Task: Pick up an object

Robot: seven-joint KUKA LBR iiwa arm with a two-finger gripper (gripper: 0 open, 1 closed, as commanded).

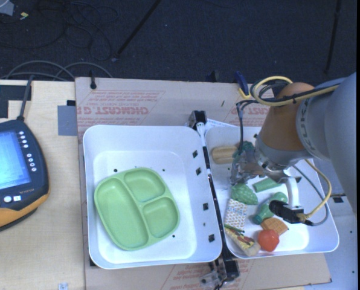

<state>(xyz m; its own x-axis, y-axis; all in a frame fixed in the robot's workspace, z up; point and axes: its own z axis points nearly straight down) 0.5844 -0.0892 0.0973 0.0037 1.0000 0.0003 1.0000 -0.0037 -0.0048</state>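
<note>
- At the far left, a handheld control pendant with a lit blue screen lies on the pale tabletop.
- A cardboard sheet with red print lies under both bins.
- The left bin holds a green divided plate with three compartments. It lies flat in the bin's lower left part.
- In the right bin, a wooden cylinder lies on its side near the upper left corner, close to the divide between the bins.
- The gripper is down inside the right bin, just right of the wooden cylinder and directly above a green leaf-shaped piece. We cannot tell whether the gripper is spread or pressed together, and we see nothing plainly held in it.
- A patterned pale packet lies below the leaf-shaped piece, and a yellow and red item lies near the bin's lower edge.
- A flat green block lies just right of the gripper, and a teal piece lies below it.
- A brownish orange piece touches a red round object at the lower middle of the bin.
- The objects available for picking are all clustered in the left half of the right bin.
- The grey arm enters from the right, with its orange band above the gripper.
</note>
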